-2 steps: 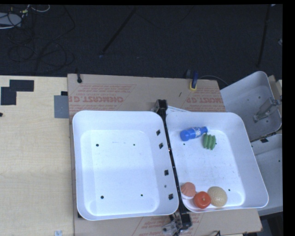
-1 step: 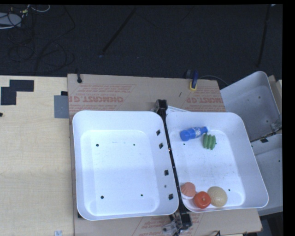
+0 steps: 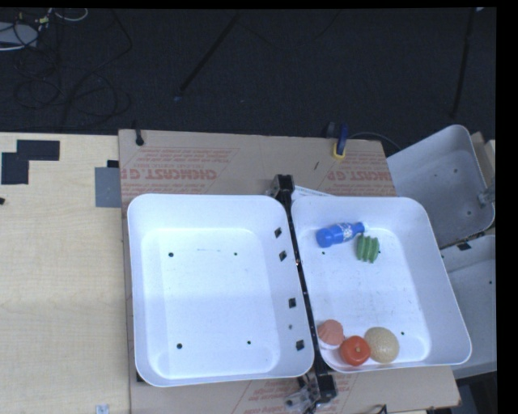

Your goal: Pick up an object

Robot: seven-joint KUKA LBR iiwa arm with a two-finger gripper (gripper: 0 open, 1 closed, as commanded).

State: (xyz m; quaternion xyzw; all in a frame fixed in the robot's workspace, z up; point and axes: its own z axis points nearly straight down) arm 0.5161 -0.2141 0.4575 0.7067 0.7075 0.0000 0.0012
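Dark floor [image 3: 243, 65]: across the 12 o'clock span, with thin cables [image 3: 48, 24] trailing at 10 to 11 o'clock. Light wood bench top [image 3: 57, 283]: fills the 9 o'clock side, bearing black squares [image 3: 28, 158] and a grey patch [image 3: 106, 186]. Cardboard sheet [image 3: 243, 166]: printed in red, lying at centre. Grey metal plate [image 3: 441, 182]: at 3 o'clock. Blue and yellow clamp [image 3: 341, 140]: at the cardboard's 1 o'clock edge. Lighting: even, from overhead.

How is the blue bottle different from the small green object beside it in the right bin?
The blue bottle is longer and lies nearly level across the view; the green object is shorter, ridged, and lies nearly upright in the view. The bottle has a paler cap end; the green object is one colour. Both lie near the far wall of the right bin.
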